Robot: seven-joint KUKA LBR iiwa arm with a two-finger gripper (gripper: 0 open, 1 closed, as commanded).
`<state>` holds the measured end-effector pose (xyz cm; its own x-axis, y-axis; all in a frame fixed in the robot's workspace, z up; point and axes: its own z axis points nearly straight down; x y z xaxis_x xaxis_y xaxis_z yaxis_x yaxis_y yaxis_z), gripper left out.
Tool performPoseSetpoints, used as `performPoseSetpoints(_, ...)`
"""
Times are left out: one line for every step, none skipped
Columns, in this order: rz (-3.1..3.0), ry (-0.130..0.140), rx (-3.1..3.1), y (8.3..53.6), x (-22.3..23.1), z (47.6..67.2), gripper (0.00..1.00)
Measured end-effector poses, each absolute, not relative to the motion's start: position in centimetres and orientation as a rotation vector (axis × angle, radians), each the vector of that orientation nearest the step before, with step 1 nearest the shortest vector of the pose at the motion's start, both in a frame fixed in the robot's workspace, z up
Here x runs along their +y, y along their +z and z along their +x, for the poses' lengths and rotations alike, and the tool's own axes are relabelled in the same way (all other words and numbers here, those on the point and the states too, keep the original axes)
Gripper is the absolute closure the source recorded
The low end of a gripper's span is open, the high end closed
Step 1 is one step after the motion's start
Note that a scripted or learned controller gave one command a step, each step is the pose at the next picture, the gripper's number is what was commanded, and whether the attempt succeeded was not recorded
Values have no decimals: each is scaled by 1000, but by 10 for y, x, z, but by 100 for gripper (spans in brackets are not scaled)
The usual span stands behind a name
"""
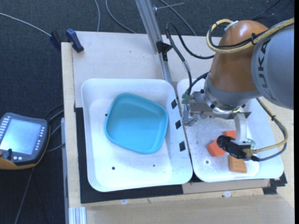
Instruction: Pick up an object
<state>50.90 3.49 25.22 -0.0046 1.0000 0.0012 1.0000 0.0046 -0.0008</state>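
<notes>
A pale wooden surface (pixel 117 55) is standing on dark carpet (pixel 28 78). A blue clamp (pixel 74 40) is sitting at its far left corner, and a slanted metal post (pixel 147 15) is rising near its far edge. A handheld control screen (pixel 21 139) is lying on the carpet to the left, with thin cables (pixel 88 3) looping beyond.

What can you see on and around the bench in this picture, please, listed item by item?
bench: one, pale, mid-view
bins: two, white, side by side on the bench
dish: one, light blue, in the view's left bin
blocks: at least two, orange, in the right bin near its front
clamp: one, blue, far left corner of the bench
pendant: one, grey with a screen, left of the bench
cables: several, grey, on the dark floor beyond the bench
rail: one, silvery, slanting above the bench's far edge
arm: one, grey with orange band, over the right bin
tool: one, metal, above the right bin's left edge
</notes>
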Motion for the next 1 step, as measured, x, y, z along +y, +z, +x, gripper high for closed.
performPoseSetpoints(-2216, 0, -2225, 241, 81, 514, 100)
